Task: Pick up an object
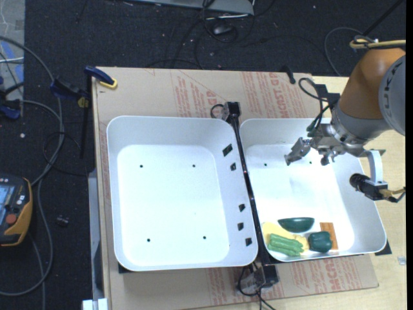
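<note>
Two white bins, right bin (361, 202) with five small objects clustered at its near edge, dark green bowl (296, 224), green ridged piece (284, 245), teal block (320, 241), yellow and orange bits beneath, gripper (311, 152) above the far end, jaw state impossible to tell

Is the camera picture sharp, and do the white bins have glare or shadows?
Camera view: the green objects look soft, small details blurred; the right bin floor shows a faint grey shadow below the end effector; the left bin is bright and evenly lit, without strong glare.
</note>
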`<state>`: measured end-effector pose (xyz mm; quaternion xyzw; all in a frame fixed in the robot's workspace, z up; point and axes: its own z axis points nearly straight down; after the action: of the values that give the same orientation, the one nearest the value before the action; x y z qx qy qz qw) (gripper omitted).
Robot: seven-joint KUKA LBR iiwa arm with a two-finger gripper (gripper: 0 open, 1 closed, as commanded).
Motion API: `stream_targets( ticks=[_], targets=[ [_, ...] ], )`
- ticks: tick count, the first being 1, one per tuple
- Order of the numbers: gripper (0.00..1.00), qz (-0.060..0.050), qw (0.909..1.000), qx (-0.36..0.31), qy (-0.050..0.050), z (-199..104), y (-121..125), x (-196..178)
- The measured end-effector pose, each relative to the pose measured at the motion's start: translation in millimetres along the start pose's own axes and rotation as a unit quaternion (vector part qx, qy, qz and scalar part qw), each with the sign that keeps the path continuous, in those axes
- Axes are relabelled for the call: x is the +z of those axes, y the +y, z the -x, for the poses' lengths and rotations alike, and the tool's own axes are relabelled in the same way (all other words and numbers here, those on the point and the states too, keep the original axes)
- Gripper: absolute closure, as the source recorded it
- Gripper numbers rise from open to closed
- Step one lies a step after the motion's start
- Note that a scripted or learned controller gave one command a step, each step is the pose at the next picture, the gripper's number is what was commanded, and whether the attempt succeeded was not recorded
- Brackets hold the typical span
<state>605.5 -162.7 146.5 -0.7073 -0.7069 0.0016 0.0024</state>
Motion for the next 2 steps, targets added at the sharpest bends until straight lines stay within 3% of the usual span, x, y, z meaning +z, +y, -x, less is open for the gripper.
stream_targets(
  ticks=[1, 2],
  targets=[
    [0.00, 0.000, 1.0000, 0.000, 0.000, -0.4, -1.0, 53.0],
    [1.00, 0.003, 1.0000, 0.000, 0.000, -0.2, 0.6, 39.8]
  ],
)
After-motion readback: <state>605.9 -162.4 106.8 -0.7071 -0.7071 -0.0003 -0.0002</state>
